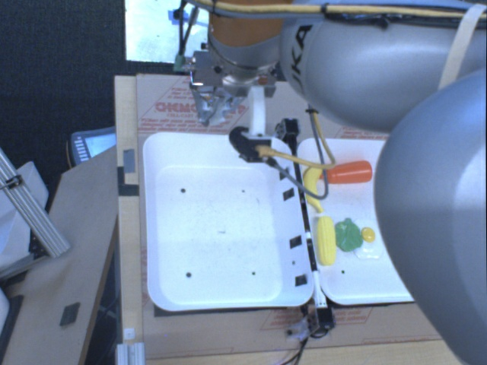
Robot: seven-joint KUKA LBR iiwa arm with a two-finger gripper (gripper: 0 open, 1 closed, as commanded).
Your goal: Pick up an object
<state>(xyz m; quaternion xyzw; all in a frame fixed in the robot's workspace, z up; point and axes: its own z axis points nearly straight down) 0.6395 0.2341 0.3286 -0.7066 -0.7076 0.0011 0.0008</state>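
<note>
The hand (219,106) hangs above the far edge of the left bin (163,204), and whether it is spread or pinched cannot be told. The objects lie in the right bin (358,291), toward its near-left part: the corn cob (326,239), long axis running near to far beside the shared wall, is likely the nearest candidate.
</note>
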